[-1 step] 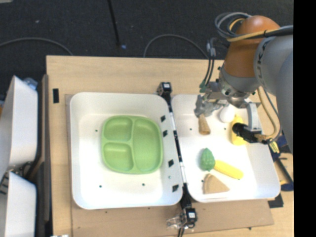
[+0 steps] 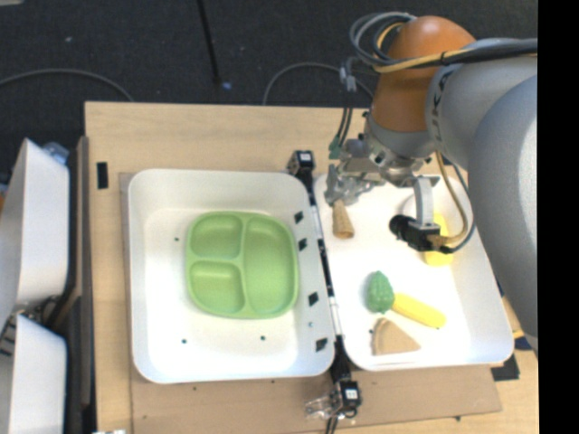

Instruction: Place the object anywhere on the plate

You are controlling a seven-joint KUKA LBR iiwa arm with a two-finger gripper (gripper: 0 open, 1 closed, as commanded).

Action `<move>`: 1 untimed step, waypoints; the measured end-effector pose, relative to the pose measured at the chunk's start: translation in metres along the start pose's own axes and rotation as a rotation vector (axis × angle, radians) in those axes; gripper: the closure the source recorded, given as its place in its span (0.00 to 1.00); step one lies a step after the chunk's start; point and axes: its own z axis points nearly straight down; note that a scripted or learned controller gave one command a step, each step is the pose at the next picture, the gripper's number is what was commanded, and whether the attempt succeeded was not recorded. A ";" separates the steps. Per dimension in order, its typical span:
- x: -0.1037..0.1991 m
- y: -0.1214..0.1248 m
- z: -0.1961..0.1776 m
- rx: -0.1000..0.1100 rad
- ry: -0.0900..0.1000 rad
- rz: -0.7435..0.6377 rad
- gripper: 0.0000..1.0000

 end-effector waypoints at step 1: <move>0.052 0.003 -0.018 0.000 0.000 0.001 1.00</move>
